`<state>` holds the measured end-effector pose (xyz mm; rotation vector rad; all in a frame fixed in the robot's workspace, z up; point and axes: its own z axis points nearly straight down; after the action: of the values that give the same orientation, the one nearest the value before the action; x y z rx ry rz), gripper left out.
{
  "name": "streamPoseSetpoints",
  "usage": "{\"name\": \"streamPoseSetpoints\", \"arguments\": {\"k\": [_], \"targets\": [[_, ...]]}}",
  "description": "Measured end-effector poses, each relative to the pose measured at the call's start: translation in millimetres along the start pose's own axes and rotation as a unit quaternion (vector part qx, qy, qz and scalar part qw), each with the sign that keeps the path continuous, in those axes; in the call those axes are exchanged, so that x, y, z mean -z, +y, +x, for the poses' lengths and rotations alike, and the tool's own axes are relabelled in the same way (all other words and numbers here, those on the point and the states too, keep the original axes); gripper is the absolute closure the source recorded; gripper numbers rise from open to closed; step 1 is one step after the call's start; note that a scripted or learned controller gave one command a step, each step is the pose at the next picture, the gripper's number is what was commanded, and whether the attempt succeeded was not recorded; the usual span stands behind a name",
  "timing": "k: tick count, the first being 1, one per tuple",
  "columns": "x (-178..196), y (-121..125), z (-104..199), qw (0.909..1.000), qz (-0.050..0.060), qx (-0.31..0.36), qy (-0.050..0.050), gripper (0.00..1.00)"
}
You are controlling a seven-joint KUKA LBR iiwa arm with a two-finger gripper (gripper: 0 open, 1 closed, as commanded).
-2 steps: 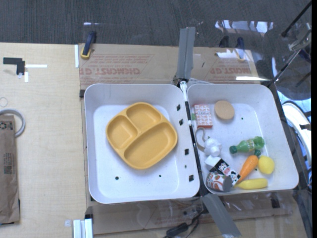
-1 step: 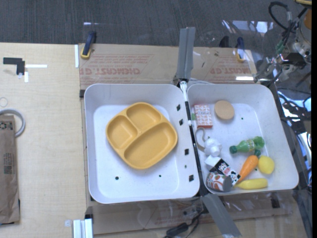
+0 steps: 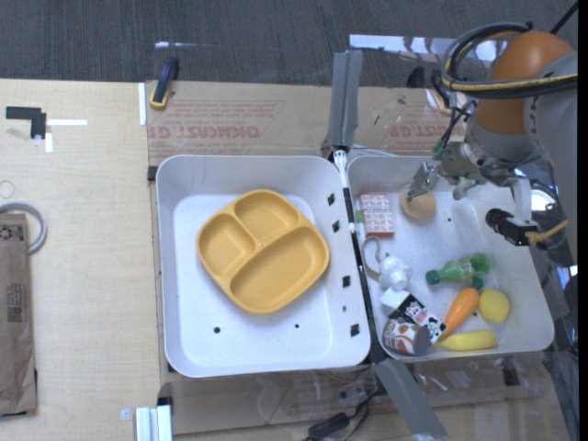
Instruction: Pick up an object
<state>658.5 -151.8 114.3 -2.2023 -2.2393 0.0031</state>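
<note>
The two-finger gripper (image 3: pixel 424 187) sits directly over a round tan ball (image 3: pixel 418 206) in the right white bin (image 3: pixel 533 288). Grip state cannot be determined.

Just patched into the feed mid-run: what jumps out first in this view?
The big yellow divided plate lies alone in the left bin. The right bin holds a cluster of small toys: an orange carrot, a green bottle, a lemon and a banana toward its near corner. The gripper hangs at that bin's far side, just above a small tan round object.
</note>
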Motion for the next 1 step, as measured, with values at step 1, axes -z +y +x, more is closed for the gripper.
{"name": "streamPoseSetpoints", "arguments": {"k": [1], "targets": [[-23.4, -90.4, -9.7, 0.9998, 0.000, -0.017, 0.000, 0.00]]}}
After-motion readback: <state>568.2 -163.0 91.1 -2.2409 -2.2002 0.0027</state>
